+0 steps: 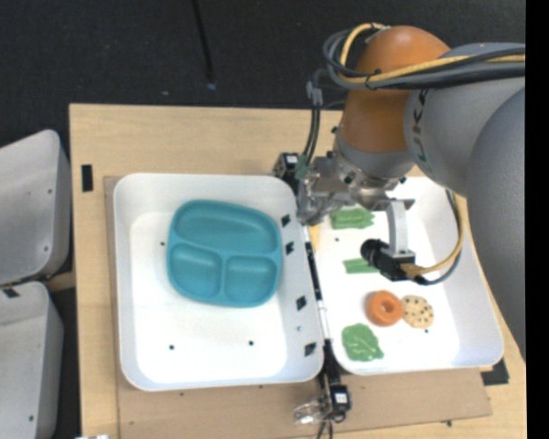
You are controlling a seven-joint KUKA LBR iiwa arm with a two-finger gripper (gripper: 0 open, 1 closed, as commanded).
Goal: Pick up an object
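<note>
Arm (412,108) covers right bin (467,337); maybe hiding items beside doughnut (383,307).

Robot lab: bench (91,144), white bins (128,337), arm (457,117)

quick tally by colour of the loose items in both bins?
Teal: 1, divided plate in the left bin
Green: 3, pieces in the right bin
Orange: 1, ring
Tan speckled: 1, cookie
Total: 6

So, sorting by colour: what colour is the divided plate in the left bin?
Teal blue, the divided plate, clearest in the camera view.
</note>
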